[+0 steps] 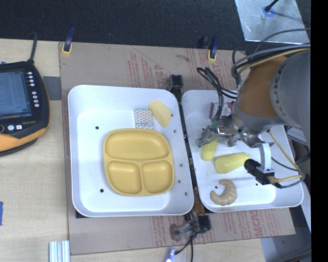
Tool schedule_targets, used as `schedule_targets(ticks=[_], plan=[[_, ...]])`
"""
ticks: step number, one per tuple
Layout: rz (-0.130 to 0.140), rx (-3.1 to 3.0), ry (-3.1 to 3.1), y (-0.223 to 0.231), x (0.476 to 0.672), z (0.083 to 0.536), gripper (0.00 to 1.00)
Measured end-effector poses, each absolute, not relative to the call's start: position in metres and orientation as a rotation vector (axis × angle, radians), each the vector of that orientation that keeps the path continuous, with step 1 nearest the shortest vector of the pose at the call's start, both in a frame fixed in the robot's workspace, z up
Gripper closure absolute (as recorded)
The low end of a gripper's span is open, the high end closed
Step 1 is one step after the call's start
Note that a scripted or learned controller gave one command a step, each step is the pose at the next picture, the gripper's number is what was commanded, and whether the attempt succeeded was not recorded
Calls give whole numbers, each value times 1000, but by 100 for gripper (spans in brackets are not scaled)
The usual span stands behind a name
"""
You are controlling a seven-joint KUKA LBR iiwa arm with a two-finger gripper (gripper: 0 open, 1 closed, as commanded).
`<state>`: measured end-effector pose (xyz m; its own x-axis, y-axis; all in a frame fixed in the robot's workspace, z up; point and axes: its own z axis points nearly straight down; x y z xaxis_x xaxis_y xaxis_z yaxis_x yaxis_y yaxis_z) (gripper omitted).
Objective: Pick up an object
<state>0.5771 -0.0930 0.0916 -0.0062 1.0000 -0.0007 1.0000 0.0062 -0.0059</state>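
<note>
**A:** Take the yellow divided plate (138,161) as the landmark. Where does it sit?

**B:** It lies flat in the middle of the left white bin (79,146). Just beyond the plate's far edge is a small patterned packet (144,119), and a pale yellow wedge (160,113) lies beside the packet.

**A:** And the pincer?

**B:** The pincer (212,134) is to the plate's right, across the seam, low over the right white bin (284,201). The grey arm (273,91) with its orange band comes in from further right. I cannot tell how far the pincer is open, or whether it has hold of anything.

**A:** What could it pick up?

**B:** A small yellow piece (208,150) is the nearest thing. It lies right of the plate, directly at the pincer's near side, but I cannot tell whether they touch. A yellow oblong block (231,162) lies further right, near that piece. A beige croissant-shaped toy (224,192) lies apart from both, right of the plate's near corner.

**A:** Is there anything outside the bins?

**B:** A teach pendant (13,105) with a lit screen rests on the surface (22,201), well to the plate's left.
</note>
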Motion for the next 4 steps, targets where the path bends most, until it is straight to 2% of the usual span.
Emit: schedule_targets(ticks=[1,2,3,4], plan=[[9,-2211,-2225,-98,571,91,0],[5,-2214,-2227,-97,575,92,0],[7,-2214,-2224,-92,558,92,0],[11,-2210,-2227,-93,558,102,100]])
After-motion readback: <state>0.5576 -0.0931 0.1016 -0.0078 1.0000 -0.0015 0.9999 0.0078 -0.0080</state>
